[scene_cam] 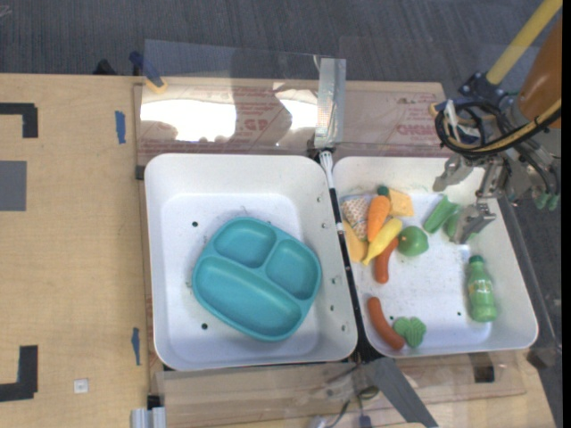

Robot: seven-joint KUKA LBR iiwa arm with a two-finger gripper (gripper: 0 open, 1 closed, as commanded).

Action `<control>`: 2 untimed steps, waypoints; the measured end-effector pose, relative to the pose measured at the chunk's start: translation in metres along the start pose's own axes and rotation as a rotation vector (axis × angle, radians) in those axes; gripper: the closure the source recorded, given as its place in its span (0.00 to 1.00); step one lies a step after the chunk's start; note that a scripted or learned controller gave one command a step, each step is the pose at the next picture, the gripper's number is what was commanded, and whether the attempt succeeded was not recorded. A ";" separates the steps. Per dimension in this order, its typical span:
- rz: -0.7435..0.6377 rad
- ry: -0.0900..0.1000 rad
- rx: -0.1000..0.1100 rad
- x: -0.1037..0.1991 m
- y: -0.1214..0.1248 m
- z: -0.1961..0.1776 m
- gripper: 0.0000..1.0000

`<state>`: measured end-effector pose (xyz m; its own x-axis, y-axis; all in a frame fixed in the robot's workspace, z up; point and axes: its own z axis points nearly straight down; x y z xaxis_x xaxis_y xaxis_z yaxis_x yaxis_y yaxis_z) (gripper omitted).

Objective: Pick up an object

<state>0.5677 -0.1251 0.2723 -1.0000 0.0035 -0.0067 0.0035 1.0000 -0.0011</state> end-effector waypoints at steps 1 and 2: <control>0.042 0.014 -0.003 -0.010 0.025 0.153 0.00; 0.067 0.020 -0.004 -0.072 0.013 0.182 0.00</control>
<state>0.6413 -0.1128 0.0911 -0.9975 0.0701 0.0132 0.0702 0.9975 0.0023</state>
